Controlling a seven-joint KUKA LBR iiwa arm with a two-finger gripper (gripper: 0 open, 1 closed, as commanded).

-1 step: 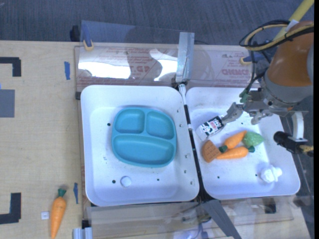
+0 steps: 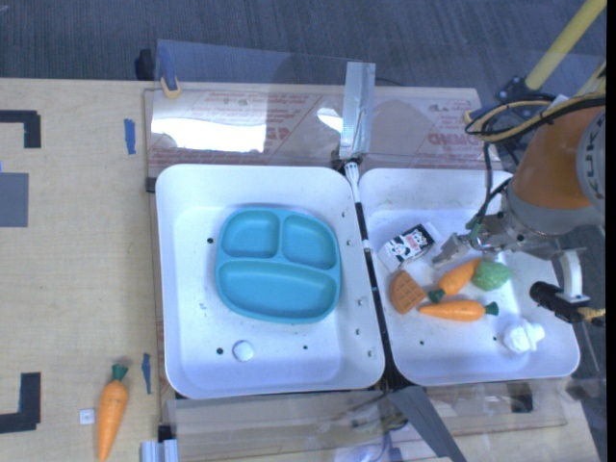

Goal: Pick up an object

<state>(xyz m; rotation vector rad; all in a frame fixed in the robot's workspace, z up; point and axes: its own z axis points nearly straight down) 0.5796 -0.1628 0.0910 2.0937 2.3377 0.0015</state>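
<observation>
The right bin (image 2: pixel 452 186) holds several toys. Among them are a small black-and-white carton (image 2: pixel 409 243), an orange wedge (image 2: pixel 406 292) and a carrot (image 2: pixel 454 309) lying flat. A second carrot (image 2: pixel 457 277) lies tilted next to a green piece (image 2: pixel 492 274), and a white piece (image 2: pixel 521 337) sits near the front right corner. My gripper (image 2: pixel 458 246) reaches in from the right and hangs low over the bin. Its metal tip is just above the tilted carrot and to the right of the carton. Nothing visibly sits in it.
The left bin (image 2: pixel 183 287) holds a blue divided plate (image 2: pixel 279 263) and a small white disc (image 2: pixel 243 351). Another carrot (image 2: pixel 113 412) lies on the bench at the front left. A clear panel (image 2: pixel 250 114) stands behind the bins. The arm's orange band (image 2: pixel 558 166) is over the right bin's far right side.
</observation>
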